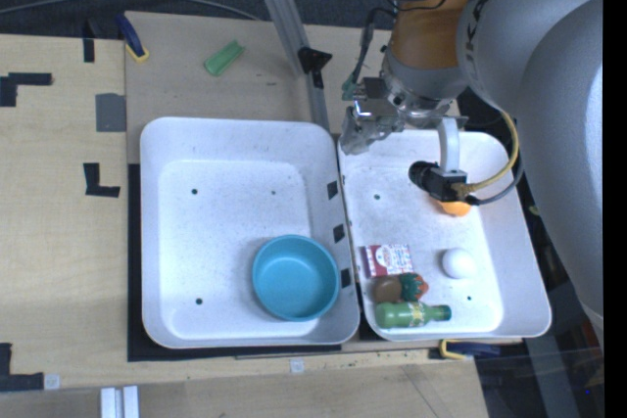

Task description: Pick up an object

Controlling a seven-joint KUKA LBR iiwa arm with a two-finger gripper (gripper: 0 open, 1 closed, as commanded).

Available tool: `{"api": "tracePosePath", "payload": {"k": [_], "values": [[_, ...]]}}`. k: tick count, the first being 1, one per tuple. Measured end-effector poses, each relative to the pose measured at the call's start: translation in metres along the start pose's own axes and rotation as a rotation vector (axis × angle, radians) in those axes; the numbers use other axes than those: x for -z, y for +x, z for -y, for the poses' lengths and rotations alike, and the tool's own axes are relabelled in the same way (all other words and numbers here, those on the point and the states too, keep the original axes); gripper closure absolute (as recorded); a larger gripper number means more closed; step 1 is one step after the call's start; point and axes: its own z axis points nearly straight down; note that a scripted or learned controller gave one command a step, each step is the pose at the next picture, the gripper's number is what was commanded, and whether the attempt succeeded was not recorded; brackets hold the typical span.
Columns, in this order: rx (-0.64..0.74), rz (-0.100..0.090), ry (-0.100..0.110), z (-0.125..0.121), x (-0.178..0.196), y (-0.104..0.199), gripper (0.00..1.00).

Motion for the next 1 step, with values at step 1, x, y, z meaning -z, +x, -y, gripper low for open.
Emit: {"api": "tracePosePath", "payload": {"k": [1], "values": [[0.000, 0.001, 0.001, -0.0134, -0.0092, 0.0539, 1.00]]}}
